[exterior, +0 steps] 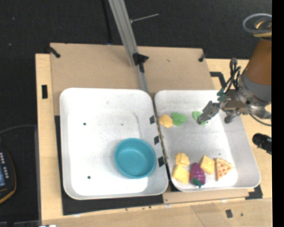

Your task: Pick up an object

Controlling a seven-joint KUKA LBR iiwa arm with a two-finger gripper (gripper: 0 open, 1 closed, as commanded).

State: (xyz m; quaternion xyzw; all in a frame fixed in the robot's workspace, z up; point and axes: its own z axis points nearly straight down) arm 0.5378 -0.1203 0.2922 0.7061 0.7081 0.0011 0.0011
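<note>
My gripper (217, 117) hangs over the far part of the right bin (236, 141), and its fingers look spread apart with nothing between them. A small green toy (197, 115) lies just left of the left fingertip (206, 116), partly hidden by it. Farther left lie another green piece (179, 119) and a yellow piece (166, 121). Along the bin's near edge sit two yellow pieces (181, 167), purple grapes (197, 174), a yellow wedge (207, 164) and a pizza slice (222, 168).
The left bin (85, 126) holds a blue bowl (134, 157) near its front right corner. A grey metal pole (125, 27) slants down to the far end of the divide between the bins. A handheld controller (0, 171) lies at the left.
</note>
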